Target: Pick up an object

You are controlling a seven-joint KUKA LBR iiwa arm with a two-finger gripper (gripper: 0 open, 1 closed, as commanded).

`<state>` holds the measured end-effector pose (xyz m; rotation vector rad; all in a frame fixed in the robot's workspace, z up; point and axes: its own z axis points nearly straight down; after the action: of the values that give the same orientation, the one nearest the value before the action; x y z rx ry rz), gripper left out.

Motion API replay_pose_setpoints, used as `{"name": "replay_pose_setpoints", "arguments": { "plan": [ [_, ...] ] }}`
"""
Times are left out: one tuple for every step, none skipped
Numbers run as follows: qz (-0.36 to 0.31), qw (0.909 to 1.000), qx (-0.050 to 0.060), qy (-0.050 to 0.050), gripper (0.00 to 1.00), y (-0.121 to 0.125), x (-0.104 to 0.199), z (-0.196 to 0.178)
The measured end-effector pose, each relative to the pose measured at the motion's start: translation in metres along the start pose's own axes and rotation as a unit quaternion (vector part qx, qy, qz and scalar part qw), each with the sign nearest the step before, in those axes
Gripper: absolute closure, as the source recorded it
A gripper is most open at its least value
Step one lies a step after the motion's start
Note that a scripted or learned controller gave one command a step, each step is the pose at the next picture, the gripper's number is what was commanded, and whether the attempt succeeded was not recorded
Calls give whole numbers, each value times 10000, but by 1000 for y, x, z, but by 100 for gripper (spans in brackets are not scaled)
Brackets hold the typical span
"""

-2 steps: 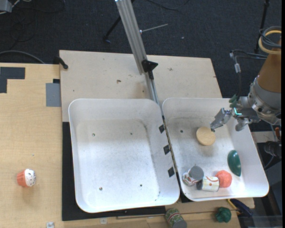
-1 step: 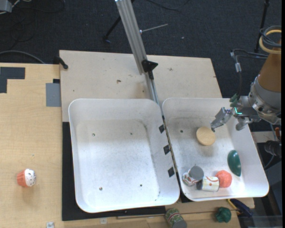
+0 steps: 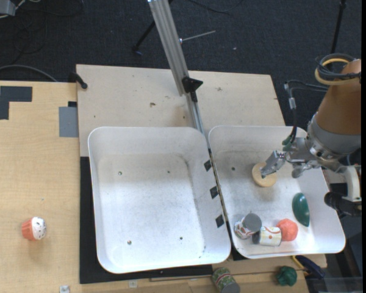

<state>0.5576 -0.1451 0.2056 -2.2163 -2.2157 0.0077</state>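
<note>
The right bin (image 3: pixel 317 246) holds several small objects. A tan round piece (image 3: pixel 263 176) lies near its middle, and a dark green oval (image 3: pixel 301 207) lies to the right. Along the front wall sit an orange-red ball (image 3: pixel 288 229), a white and red cup on its side (image 3: pixel 269 236) and a grey cup (image 3: pixel 251 222). My gripper (image 3: pixel 283 168) hangs low over the bin, open, with nothing between its fingers. Its left fingertip (image 3: pixel 271 165) is at the tan piece's upper right edge. The green oval lies below and to the right of the gripper.
The left bin (image 3: pixel 97 163) adjoins the right one along a clipped divider. A slanted aluminium post (image 3: pixel 171 41) rises behind the bins. A small red and white toy (image 3: pixel 34 229) sits on the wooden table at far left. Two green items (image 3: pixel 287 276) lie before the bench.
</note>
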Motion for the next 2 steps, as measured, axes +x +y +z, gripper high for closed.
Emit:
{"name": "replay_pose_setpoints", "arguments": {
  "plan": [
    [-2, 10000, 4, 3, 0, -8, 3, 62],
    [3, 10000, -34, -7, 0, -8, 4, 113]
  ]
}}
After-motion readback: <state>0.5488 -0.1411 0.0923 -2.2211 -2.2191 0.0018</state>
